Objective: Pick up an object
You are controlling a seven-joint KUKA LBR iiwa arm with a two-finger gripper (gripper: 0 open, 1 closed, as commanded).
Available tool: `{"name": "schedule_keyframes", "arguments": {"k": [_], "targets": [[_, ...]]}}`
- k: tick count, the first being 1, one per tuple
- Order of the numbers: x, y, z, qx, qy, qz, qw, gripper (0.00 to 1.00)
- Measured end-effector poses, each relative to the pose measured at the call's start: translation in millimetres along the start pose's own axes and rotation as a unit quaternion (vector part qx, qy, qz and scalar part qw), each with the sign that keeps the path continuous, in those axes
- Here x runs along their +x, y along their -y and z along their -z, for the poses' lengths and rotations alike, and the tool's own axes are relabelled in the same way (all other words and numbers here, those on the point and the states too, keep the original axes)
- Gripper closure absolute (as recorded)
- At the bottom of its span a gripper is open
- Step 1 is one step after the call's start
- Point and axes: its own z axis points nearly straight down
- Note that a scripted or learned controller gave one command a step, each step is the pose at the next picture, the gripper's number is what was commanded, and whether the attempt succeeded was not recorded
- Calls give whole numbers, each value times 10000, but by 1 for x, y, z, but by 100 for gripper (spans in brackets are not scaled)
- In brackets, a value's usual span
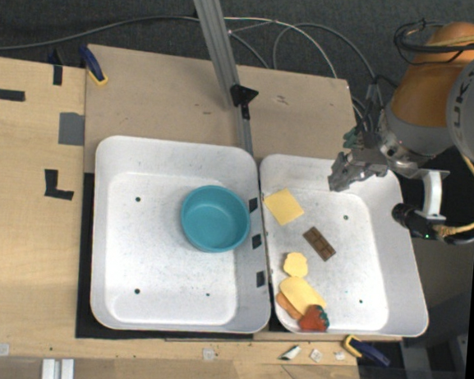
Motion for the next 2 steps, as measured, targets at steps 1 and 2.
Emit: {"name": "schedule_keyframes", "arguments": {"k": [1,2], "targets": [[45,5,1,24,-9,17,10000,100],[94,18,-1,32,-9,19,10000,100]]}}
